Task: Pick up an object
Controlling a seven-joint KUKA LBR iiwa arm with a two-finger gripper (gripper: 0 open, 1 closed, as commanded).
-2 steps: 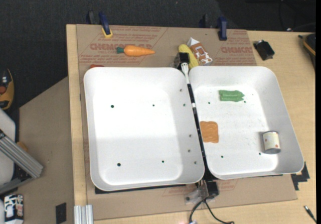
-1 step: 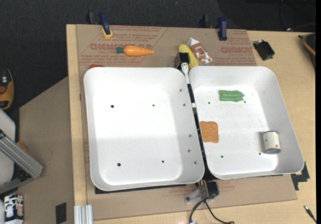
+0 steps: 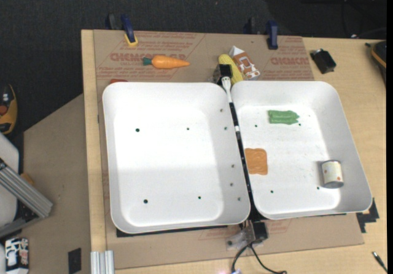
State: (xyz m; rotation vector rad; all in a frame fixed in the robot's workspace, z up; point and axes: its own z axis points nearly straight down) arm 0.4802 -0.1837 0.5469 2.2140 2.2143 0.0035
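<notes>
Whether the jaws are wide or narrow cannot be told. Three objects are being carried by the right bin (image 3: 344,113): a green pad (image 3: 283,117) is lying flat toward its far side, an orange pad (image 3: 256,161) is lying flat close to its left wall, and a small can (image 3: 331,174) is resting on its side near the right front corner. All three are being kept well apart from one another. The left bin (image 3: 123,144) is being pressed up against the right one along their shared edge. Behind the bins, a carrot (image 3: 166,62) and a banana (image 3: 228,62) with a packet (image 3: 245,66) just beside it are being borne by the desk (image 3: 98,58). Its far edge is being gripped by two blue clamps (image 3: 129,31).
</notes>
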